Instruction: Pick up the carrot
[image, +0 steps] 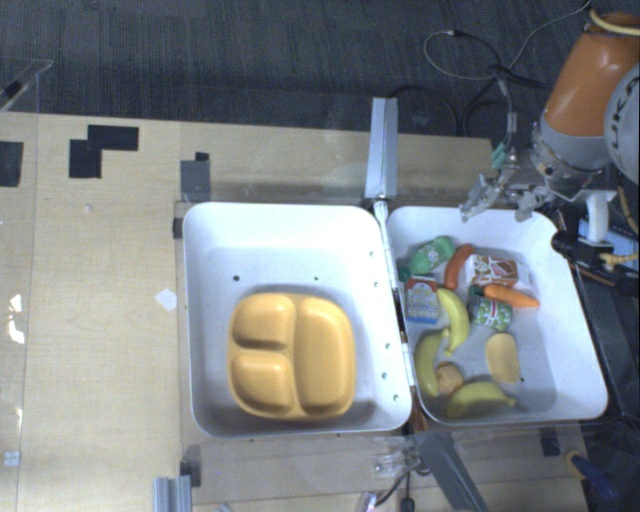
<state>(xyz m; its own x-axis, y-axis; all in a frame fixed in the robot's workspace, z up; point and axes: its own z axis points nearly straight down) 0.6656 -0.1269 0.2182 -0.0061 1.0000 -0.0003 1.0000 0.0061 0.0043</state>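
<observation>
The carrot (512, 296) is a small orange stick lying on its side near the right wall of the right bin (580, 385), beside a green can (490, 315). My gripper (498, 205) hangs over the back rim of that bin, up and slightly left of the carrot and well apart from it. Its fingers (473, 207) are spread open with nothing between them.
Crowding the right bin are a red sausage (457, 265), a green packet (432, 255), a white-and-red packet (495, 270), several bananas (455, 318) and a yellow lump (502, 358). The left bin (210, 250) holds a yellow divided tray (293, 352). Cables trail behind the bins.
</observation>
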